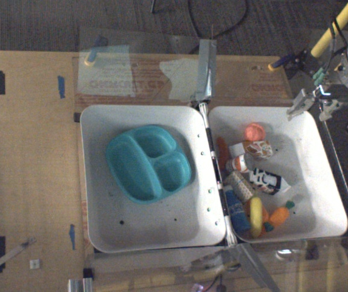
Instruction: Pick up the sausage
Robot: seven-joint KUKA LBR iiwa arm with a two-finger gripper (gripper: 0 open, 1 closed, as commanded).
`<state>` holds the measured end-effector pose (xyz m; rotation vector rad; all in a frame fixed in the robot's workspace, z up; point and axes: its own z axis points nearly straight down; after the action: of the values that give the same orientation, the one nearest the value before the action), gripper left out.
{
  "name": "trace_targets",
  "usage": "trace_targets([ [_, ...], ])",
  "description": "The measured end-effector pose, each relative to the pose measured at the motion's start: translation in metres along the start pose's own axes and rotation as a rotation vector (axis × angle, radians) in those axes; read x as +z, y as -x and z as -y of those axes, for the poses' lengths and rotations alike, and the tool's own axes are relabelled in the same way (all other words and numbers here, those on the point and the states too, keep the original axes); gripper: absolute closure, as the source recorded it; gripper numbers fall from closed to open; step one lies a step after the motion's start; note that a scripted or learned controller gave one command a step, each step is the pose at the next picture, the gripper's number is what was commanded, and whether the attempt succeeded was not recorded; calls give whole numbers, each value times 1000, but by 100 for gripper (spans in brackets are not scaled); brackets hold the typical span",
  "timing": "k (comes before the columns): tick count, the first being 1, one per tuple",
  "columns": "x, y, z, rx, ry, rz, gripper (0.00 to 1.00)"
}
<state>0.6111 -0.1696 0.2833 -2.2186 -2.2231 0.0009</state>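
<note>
Sausage (pixel 222 151): slim reddish-brown cylinder, lying lengthwise against left wall of right bin (pixel 326 175), beside divider. Near it, small bottle (pixel 240 163), round pink lid (pixel 255 131), black-and-white packet (pixel 265 180), yellow banana (pixel 256 216), carrot (pixel 278 216), blue item (pixel 237 215); smooth plastic toys. Teal sectioned tray (pixel 149 163) in left bin (pixel 95 181). Gripper (pixel 313 99) over right bin's far corner, well apart; jaw state not discernible. Judged step: approach not begun. Next move calls for travel across bin, descent close to wall.

A teal divided plate (pixel 149 163) lies in the left bin (pixel 95 212); a banana (pixel 256 216) in the right bin (pixel 326 205).
</note>
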Motion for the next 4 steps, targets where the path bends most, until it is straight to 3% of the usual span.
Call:
trace_targets([
  [1, 26, 19, 6, -57, -1, 0, 0],
  [2, 160, -75, 28, 7, 1, 0, 0],
  [3, 194, -77, -30, 147, -9, -1, 0],
  [4, 182, -75, -31, 147, -8, 3, 100],
])
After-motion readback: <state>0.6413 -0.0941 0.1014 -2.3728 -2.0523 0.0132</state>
